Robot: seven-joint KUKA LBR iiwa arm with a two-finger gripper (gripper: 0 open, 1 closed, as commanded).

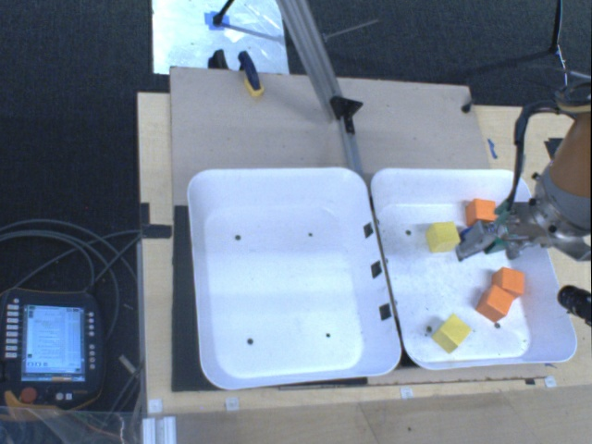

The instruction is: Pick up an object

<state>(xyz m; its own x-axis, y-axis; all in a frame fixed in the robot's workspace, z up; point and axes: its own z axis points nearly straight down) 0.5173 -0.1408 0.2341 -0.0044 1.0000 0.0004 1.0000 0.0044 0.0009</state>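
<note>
step in hand: approach. the end effector [474, 245] hangs low inside the right bin [546, 345], just beside the yellow block [443, 237] near that bin's far left part; nothing sits between its fingers as far as i can see, and whether they are apart or together i cannot tell from here.

next move, as i judge it: pick one block, line up over it, come down with fingers wide enough to straddle it, then close and lift. the nearest candidates are the yellow block to its left and the orange block [480, 211] just beyond it toward the far edge. blocks lying close together may get nudged.

count, right bin:
- yellow blocks: two. one by the end effector, a second yellow block [452, 332] near the bin's near edge.
- orange blocks: three. one toward the far edge, and a touching pair, upper orange block [510, 280] and lower orange block [495, 302], toward the right edge.

count, left bin [208, 248]: no blocks seen.

elsewhere: one teach pendant [48, 345] at the left, off the counter [157, 248]; one yellow-handled tool [250, 74] at the counter's far edge.
</note>
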